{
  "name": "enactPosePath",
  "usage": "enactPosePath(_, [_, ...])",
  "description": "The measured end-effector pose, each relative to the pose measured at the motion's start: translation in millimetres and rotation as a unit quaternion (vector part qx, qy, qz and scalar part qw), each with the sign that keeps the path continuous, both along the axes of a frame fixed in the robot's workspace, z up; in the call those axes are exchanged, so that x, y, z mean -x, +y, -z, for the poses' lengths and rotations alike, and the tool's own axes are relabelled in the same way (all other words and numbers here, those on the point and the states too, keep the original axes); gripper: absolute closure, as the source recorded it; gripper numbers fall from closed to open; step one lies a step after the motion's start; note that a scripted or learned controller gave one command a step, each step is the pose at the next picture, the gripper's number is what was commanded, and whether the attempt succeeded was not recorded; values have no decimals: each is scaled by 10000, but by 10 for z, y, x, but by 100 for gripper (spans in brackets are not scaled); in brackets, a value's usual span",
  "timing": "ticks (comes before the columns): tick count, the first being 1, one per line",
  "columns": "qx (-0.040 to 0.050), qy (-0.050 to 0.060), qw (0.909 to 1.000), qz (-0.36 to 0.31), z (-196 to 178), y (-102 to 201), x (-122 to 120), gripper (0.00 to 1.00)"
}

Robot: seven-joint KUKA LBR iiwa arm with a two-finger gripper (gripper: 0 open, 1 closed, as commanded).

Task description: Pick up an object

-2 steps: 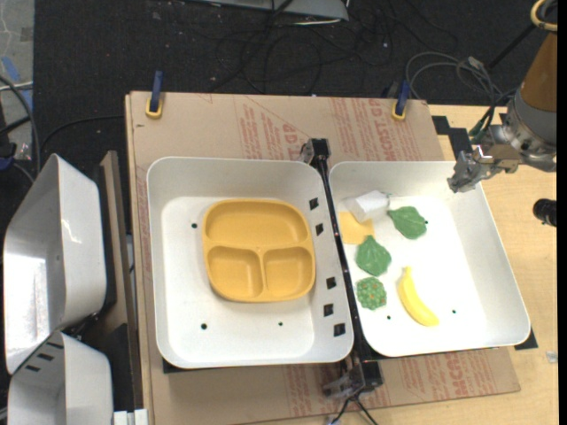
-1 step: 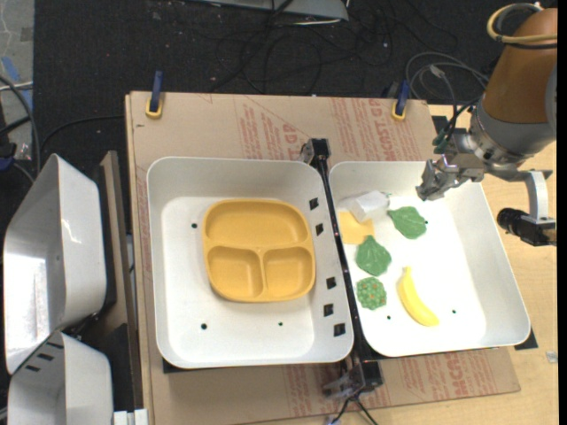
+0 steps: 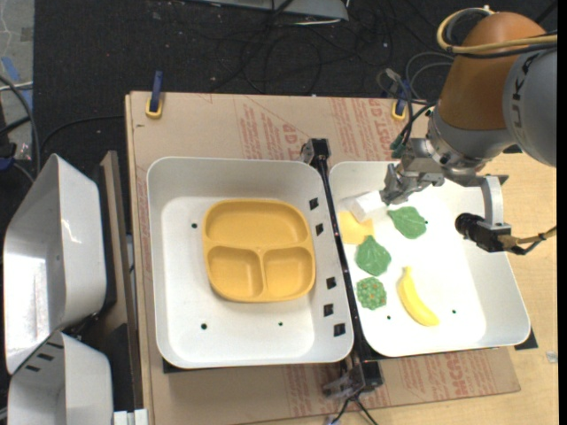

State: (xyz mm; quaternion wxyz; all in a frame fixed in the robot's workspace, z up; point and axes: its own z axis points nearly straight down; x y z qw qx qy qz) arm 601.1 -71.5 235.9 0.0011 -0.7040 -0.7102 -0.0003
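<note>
Bench: two white bins [image 3: 177, 264] on cardboard, yellow tray [image 3: 260, 248] sits left.
Gripper [image 3: 396, 190]: over right bin's far corner; can't tell from my feed if jaws are spread.
Objects: white block [image 3: 365, 207], green pieces [image 3: 408, 221], banana [image 3: 415, 297], right bin.

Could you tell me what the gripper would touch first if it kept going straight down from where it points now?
Probably the small white block just below the gripper, though depth is unclear.

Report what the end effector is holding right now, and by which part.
Cannot be told. The end effector sits low in the right bin, between a small white block and a green leafy piece, with nothing visibly between its fingers.
</note>
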Motion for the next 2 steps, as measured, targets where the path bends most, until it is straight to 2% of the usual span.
enactPosePath(1, [1, 2, 10000, -1, -59, 605, 105, 100])
enactPosePath(2, [5, 5, 10000, 3, 85, 1145, 168, 100])
